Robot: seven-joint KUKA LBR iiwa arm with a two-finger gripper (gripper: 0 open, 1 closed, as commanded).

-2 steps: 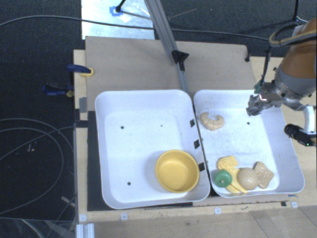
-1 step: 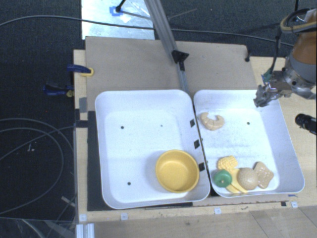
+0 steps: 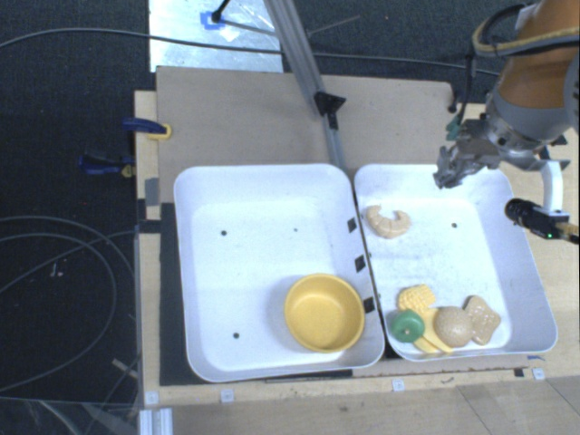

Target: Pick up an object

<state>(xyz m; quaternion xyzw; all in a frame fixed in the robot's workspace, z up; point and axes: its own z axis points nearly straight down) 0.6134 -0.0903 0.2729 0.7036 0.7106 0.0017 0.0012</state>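
Arm: the grey arm with its orange band [image 3: 544, 25] enters from the right of the camera view and bends down over the far edge of the right bin.
Jaws: the gripper [image 3: 450, 176] hangs at the far rim of the right bin, near its middle; the tips look dark and bunched, and it cannot be told whether they are spread or pressed together. Nothing is seen between them.
Right bin [image 3: 471, 243]: white and shallow; it holds several toy foods.
Croissant [image 3: 388, 222]: pale tan and curved, lying in the far left part of the right bin, near the wall shared with the left bin, apart from the gripper.
Near cluster: a yellow corn piece [image 3: 416, 297], a green round piece [image 3: 407, 325], a tan bun [image 3: 452, 325] and a waffle-like biscuit [image 3: 482, 318] lie close together along the near edge of the right bin, some touching.
Left bin [image 3: 245, 216]: white; a yellow bowl [image 3: 323, 312] sits upright in its near right corner.
Counter [image 3: 236, 107]: a brown board carries both bins side by side.
Pole [image 3: 304, 53]: a grey slanted bar crosses the far part of the counter toward the gap between the bins.
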